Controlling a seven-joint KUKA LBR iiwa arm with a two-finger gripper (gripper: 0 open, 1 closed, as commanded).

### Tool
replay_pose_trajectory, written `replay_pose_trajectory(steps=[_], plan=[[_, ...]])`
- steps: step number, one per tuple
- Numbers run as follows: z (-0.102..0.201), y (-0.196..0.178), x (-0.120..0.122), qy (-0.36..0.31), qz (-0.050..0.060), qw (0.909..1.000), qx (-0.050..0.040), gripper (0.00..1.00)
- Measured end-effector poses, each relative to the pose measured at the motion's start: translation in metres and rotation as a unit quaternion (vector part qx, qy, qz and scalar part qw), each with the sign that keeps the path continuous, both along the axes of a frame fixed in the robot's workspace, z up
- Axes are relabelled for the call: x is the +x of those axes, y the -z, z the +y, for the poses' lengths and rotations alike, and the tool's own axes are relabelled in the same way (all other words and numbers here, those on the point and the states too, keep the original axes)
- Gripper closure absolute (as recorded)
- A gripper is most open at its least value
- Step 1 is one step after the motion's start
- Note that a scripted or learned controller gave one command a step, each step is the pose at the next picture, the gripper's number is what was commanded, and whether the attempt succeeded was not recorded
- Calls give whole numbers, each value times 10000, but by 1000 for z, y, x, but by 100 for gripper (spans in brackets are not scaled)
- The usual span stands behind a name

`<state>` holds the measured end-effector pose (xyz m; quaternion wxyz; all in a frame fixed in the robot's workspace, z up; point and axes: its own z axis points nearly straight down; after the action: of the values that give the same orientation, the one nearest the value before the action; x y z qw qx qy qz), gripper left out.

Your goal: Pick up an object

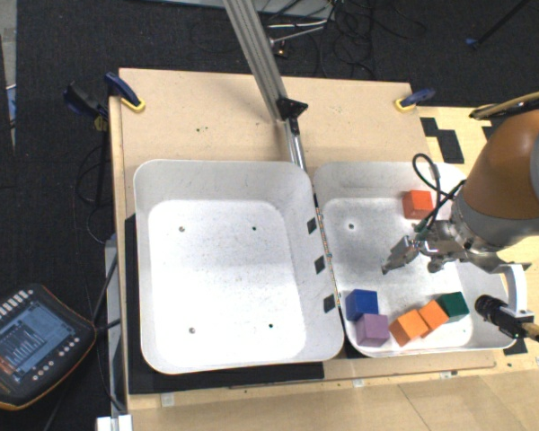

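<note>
Several small blocks lie in the right bin [359, 191]. An orange block [418, 203] sits near its far right side. Along the near edge are a blue cube [362, 302], a purple cube [372, 329], an orange block [410, 324] and a green block [451, 307]. My gripper [417, 259] hangs over the middle right of this bin, between the far orange block and the near row. It is open, with only bare bin floor showing between its fingers [397, 258].
The left bin [157, 187] lies beside the right one. A slanted metal pole [260, 57] comes down to the far seam between the bins. Clamps [126, 92] grip the bench's far corners. A teach pendant [27, 339] lies off the bench at lower left.
</note>
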<state>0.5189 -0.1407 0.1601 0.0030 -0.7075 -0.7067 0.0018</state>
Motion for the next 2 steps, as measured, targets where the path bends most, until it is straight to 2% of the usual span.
replay_pose_trajectory(steps=[1,2], plan=[[-4,50,-10,4,-4,10000,-3,0],[-4,37,-7,-2,-42,10000,-10,100]])
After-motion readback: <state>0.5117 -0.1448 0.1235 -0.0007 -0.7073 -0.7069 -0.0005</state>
